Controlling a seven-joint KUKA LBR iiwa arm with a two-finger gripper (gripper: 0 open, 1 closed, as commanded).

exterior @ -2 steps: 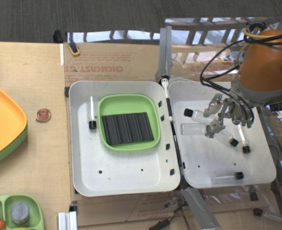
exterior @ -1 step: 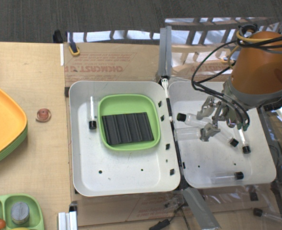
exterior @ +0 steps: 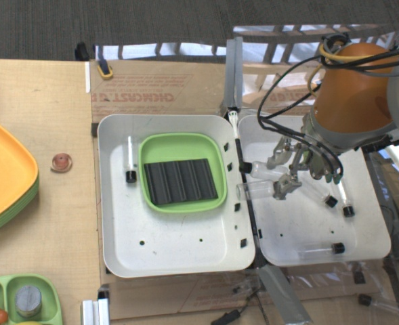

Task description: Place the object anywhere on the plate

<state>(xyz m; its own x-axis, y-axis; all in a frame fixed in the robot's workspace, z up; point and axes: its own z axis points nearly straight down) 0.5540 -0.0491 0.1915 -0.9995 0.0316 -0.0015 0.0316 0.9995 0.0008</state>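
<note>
The gripper (exterior: 288, 178) hovers low in the right bin (exterior: 362, 249); whether its fingers grip anything cannot be told. The pick step seems underway (judging by position); next comes carrying an object to the green plate (exterior: 180, 147).

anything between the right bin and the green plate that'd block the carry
Only the raised bin walls where the two bins meet lie between the tool and the green plate. A dark ridged block covers the plate's lower half.

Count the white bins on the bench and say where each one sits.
2. The left bin holds a green plate; the right bin sits beside it, under the arm. None seems hidden.
</note>
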